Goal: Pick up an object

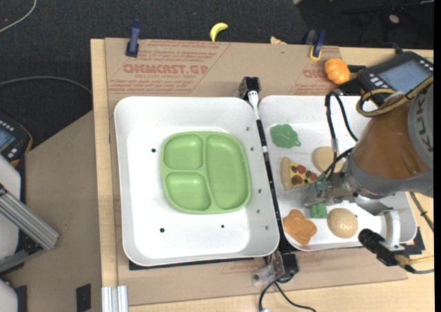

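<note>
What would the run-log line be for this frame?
arm: over right bin | gripper: low beside pizza slice | grasp: unconfirmed | left bin: green divided plate

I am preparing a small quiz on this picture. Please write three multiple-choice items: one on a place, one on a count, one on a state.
1. Where is the green divided plate?
A. left bin
B. right bin
C. on the cardboard

2. How many compartments has the plate?
A. two
B. three
C. four

3. Where is the hand?
A. above the left bin
B. low in the right bin
C. outside both bins

Key: 1 A, it lies in the left bin. 2 B, three hollows show. 3 B, beside the pizza slice.
</note>
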Tool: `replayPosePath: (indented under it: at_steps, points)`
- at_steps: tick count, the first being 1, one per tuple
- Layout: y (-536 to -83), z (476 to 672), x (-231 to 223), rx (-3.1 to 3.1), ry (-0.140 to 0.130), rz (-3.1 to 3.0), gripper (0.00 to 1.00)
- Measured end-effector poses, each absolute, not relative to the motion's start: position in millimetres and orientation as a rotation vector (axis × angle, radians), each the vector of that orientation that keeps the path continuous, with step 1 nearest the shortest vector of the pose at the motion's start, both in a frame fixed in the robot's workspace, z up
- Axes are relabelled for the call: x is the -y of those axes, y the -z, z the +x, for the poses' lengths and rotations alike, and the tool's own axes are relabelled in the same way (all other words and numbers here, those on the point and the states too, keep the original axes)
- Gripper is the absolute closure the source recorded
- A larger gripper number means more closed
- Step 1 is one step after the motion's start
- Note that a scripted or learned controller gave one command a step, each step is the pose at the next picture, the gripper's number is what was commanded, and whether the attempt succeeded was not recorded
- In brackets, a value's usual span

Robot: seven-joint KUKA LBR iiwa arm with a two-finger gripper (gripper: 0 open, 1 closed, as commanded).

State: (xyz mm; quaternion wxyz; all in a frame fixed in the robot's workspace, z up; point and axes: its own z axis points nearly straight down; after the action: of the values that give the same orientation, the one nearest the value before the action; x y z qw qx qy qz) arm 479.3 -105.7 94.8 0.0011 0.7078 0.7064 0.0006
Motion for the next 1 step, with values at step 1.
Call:
replayPosePath:
  at_steps: [1]
  points:
    - [-189.9, 481.2, 7.1, -2.231, -0.015, 2.205, 1.0]
